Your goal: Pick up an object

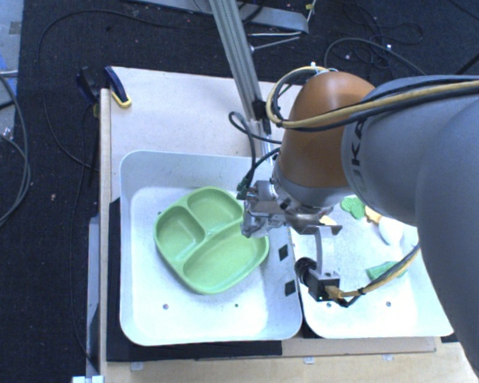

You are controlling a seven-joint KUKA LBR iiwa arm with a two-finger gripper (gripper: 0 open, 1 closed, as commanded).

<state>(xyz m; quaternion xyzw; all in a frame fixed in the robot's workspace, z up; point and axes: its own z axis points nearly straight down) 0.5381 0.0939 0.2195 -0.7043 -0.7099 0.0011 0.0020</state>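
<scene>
Green plastic is what I look at first: a divided plate [211, 240] lies in the left bin [143, 181], near the middle of the frame, tilted a little so that its lower left side sits lower. Its long axis runs from the upper right down to the lower left. My claw [256, 216] hangs just at the plate's upper right rim, so the plate spreads away from me toward the lower left. Whether my claw is open or closed I cannot tell, because my wrist hides it from above. I also cannot tell if it touches the rim. In the right bin [394, 317], at the right of the frame, lie some small green and white pieces [383, 224], partly behind my arm. I judge the plate to be the nearer thing; its thin rim is the likely place to take it.
</scene>
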